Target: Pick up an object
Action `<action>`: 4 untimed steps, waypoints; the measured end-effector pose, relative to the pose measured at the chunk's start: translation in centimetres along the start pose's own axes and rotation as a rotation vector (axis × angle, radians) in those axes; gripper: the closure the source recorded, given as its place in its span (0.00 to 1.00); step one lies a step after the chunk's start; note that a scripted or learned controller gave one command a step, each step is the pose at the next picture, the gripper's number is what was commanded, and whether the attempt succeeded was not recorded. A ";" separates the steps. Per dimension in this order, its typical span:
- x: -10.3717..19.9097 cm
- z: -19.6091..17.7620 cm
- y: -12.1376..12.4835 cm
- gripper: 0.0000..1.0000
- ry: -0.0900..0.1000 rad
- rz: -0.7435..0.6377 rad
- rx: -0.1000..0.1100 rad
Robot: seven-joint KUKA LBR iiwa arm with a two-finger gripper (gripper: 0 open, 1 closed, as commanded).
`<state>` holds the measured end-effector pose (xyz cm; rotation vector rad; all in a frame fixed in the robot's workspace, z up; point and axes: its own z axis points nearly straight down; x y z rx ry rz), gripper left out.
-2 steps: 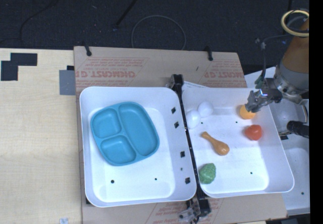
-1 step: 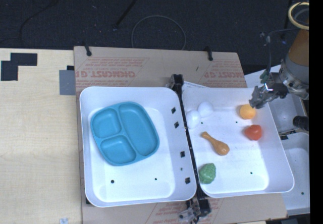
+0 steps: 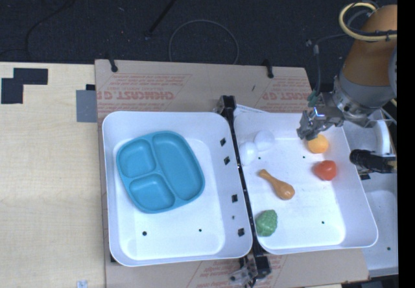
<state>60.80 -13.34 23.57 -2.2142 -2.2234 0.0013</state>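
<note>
Lettering in faded red runs across the cardboard sheet (image 3: 194,89) under both bins, upside down from this camera and too faint to read with certainty. The left bin (image 3: 123,241) carries a blue divided plate (image 3: 159,170) with three compartments. The right bin (image 3: 353,231) holds an orange ball (image 3: 318,144) near its upper right corner, a red object (image 3: 325,170) just below that, a tan wooden pestle-like piece (image 3: 277,185) at the middle, a green lump (image 3: 266,222) by the lower left, and two pale white items (image 3: 257,143) near the divider. The gripper (image 3: 312,126) hangs at the orange ball's upper left edge, seemingly touching or just above it; whether the fingers are open or closed cannot be told. The ball sits just below and right of them, not visibly between them. Both bins rest on the desk (image 3: 45,202).
</note>
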 end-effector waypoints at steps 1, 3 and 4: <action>5.8 -0.5 -1.3 1.00 0.000 0.000 0.000; 15.1 1.7 -2.2 1.00 0.000 0.001 0.002; 19.4 0.9 -3.1 1.00 -0.001 0.001 0.001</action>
